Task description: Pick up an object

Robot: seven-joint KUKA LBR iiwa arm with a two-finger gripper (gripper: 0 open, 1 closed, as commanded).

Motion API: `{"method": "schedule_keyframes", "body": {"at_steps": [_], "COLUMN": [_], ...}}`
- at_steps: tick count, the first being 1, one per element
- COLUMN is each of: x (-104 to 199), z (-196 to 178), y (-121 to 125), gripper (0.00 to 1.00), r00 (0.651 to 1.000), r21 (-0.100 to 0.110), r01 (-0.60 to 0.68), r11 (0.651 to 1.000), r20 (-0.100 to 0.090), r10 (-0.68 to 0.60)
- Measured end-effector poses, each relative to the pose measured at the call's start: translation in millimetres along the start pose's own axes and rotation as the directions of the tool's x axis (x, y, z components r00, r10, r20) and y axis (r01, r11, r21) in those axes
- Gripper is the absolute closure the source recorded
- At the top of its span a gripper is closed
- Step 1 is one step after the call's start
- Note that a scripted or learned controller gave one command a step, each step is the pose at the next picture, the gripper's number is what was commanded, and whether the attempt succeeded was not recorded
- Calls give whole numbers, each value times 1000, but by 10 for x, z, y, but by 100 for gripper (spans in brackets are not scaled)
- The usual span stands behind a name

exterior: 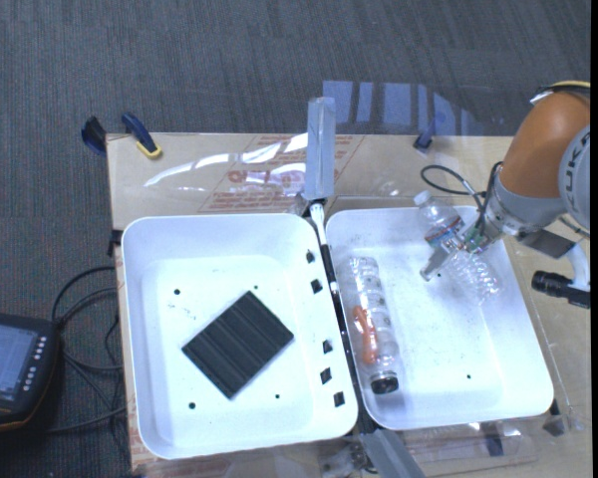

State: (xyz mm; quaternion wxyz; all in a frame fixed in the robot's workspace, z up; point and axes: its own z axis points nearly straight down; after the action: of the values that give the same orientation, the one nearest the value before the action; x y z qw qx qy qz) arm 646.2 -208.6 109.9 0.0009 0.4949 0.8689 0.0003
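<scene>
Desk (209, 172): pale board top, lying on dark carpet and carrying two shallow white bins side by side. Left bin (145, 267): holding one dark ribbed rectangular pad (238, 344), lying flat and turned at a slant near the bin's middle. Right bin (518, 366): holding two clear plastic bottles. Arm (543, 167): grey with an orange band, reaching in from the right and leaning down over the far right part of the right bin. Long bottle (373, 327): clear with an orange label, lying on its side along the left wall of the right bin, dark cap pointing toward the near edge. Crumpled bottle (468, 257): clear, lying in the far right part of the right bin, directly at the arm's tip. Gripper (448, 252): sitting low against the crumpled bottle; whether the jaws are open, closed or gripping it cannot be told from here. Handheld control unit (10, 366): resting on the carpet left of the desk, cables trailing. Clamps (140, 135): blue and yellow, sitting at the desk's far left corner.
</scene>
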Motion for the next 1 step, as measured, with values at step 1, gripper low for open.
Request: {"method": "schedule_keyframes", "body": {"at_steps": [1], "x": [182], "z": [-188], "y": [-322], "gripper": [0], "r00": [994], "r21": [2], "r01": [-105], "r11": [994], "r20": [-3], "r10": [105]}}
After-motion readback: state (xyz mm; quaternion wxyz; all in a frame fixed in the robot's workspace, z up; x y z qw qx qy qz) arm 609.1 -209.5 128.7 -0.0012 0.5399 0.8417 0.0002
